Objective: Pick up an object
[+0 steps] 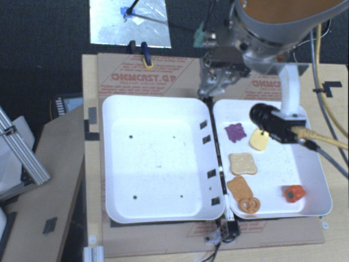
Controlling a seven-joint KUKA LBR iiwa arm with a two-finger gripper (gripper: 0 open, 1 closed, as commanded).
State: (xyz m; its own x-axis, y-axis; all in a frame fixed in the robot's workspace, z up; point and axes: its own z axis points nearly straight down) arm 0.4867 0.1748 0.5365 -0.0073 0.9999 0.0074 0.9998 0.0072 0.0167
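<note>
The gripper point(214, 86) is hanging over the far edge of the bins, near the divider, and I cannot tell whether it is open or closed because the wrist hides it. The toy foods are lying in the right bin point(312, 174): purple grapes point(235, 131), a yellow piece point(259, 140), toast point(242, 164), a pretzel point(249, 204) and a red fruit point(294, 193). The grapes are probably the easiest target, lying nearest and apart from the others; the arm should be coming down straight over them, well off the divider.
</note>
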